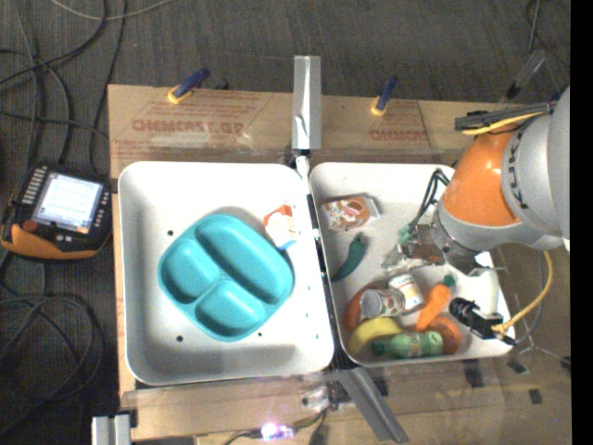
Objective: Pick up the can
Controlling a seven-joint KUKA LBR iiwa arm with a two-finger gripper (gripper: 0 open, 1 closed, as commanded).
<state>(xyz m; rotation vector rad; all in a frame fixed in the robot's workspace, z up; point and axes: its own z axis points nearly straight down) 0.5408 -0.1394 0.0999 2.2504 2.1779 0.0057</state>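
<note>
The arm (519, 179), grey with an orange band, reaches in from the right and hangs over the right bin (389, 176). Its gripper (422, 247) sits low over the middle of that bin, just above and to the right of the can (397, 298). The gripper is small and dark against the clutter, so I cannot tell how it is set or whether it has hold of anything.

The can lies on its side in the lower half of the right bin, its label showing white and red. A carrot (432, 306) lies just beside it on the right, and a banana (369, 330) lies just below it. A green bottle (408, 344) rests along the front wall of the bin, touching the banana. A green pepper (350, 258) lies near the bin's left wall, and a small packet (347, 212) sits near its upper left corner.

The left bin (148, 341) holds a teal divided plate (225, 273), tilted, with a small red and white packet (281, 226) at its upper right edge. A handheld controller (57, 211) rests off the counter (213, 123) to the left.
</note>
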